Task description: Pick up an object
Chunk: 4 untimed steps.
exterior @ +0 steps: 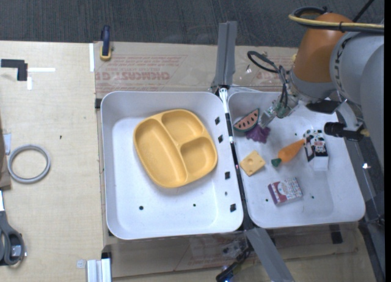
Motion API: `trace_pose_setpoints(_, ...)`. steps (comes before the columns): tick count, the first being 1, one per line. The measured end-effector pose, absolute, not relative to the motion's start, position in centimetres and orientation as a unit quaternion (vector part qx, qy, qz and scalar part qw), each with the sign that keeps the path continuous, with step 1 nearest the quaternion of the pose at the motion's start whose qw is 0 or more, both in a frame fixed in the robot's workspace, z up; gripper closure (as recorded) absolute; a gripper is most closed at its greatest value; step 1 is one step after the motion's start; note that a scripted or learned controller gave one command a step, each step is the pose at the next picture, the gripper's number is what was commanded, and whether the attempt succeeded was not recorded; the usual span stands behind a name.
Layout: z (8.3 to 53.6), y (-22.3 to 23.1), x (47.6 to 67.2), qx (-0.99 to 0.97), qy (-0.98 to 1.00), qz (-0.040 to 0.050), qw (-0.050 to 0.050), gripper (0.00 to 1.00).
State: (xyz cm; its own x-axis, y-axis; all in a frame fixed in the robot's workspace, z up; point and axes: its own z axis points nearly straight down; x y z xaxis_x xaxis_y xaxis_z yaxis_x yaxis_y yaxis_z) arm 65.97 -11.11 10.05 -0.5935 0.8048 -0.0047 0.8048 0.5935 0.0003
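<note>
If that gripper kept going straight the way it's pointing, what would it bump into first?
Probably the watermelon slice toy, just down-left of the gripper, with the purple toy close beside it. Depth is hard to judge.

My arm (360, 60) runs off the right edge, so its base is cut away. My gripper (273, 113) is too small and blurred to read. At the near left edge, scissors (9, 244) are cropped.

Yellow plate (175, 147), orange carrot (291, 150), red-green watermelon slice (247, 120)
</note>
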Motion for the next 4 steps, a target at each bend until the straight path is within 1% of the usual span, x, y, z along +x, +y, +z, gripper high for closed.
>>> trace_pose_setpoints(1,9.4,-12.6,64.2,0.347,0.938,0.0003,0.002,1.00)
trace_pose_setpoints(2,9.3,-10.4,64.7,0.545,0.838,0.0005,0.002,1.00)
trace_pose_setpoints(4,11.0,-10.5,64.8,0.545,0.839,-0.0007,0.003,1.00)
